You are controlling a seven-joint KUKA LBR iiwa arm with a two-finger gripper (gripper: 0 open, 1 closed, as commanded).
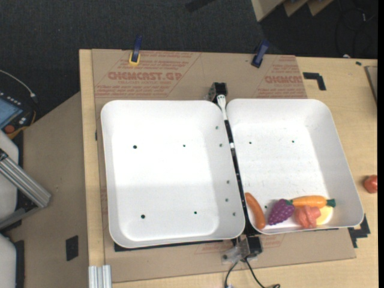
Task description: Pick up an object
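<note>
Your right bin (300, 125) holds four toy foods bunched along its near edge: a sausage (255, 210) at the near-left corner, purple grapes (279, 212) beside it, then a red piece (306, 216) under an orange carrot (312, 201). Your left bin (162, 173) adjoins it on the brown board (180, 71). Tool state: cannot tell.

Nothing of the arm's look discernible.
</note>
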